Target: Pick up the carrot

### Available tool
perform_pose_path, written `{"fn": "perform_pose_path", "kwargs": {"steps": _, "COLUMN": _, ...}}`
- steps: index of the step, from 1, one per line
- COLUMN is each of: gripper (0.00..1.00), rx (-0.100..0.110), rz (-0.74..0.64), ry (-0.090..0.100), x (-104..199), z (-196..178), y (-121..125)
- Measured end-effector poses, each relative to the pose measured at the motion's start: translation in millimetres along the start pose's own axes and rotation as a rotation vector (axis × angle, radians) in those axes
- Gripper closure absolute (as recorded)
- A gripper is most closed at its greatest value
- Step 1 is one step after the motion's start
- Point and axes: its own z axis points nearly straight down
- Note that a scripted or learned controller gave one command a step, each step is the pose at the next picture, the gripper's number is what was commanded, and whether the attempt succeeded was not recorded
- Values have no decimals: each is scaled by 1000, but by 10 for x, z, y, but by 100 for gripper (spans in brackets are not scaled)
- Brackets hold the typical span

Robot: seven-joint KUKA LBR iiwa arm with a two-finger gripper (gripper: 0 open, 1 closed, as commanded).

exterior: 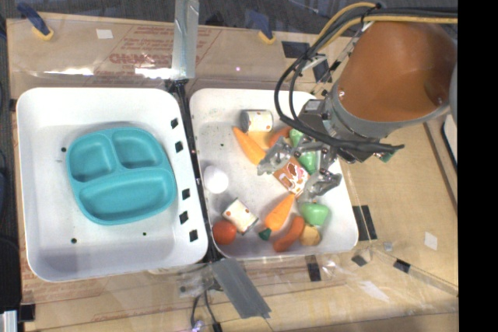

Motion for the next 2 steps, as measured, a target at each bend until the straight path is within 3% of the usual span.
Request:
{"fn": "perform_pose_path", "kwargs": {"steps": 1, "gripper": 0, "rx": 2, "rz": 106, "ry": -2, "x": 293, "z": 1754, "y": -164}}
{"fn": "perform_pose_path", "kwargs": {"steps": 2, "gripper": 0, "rx": -1, "rz": -144, "ry": 0, "x": 376, "z": 1859, "y": -81}}
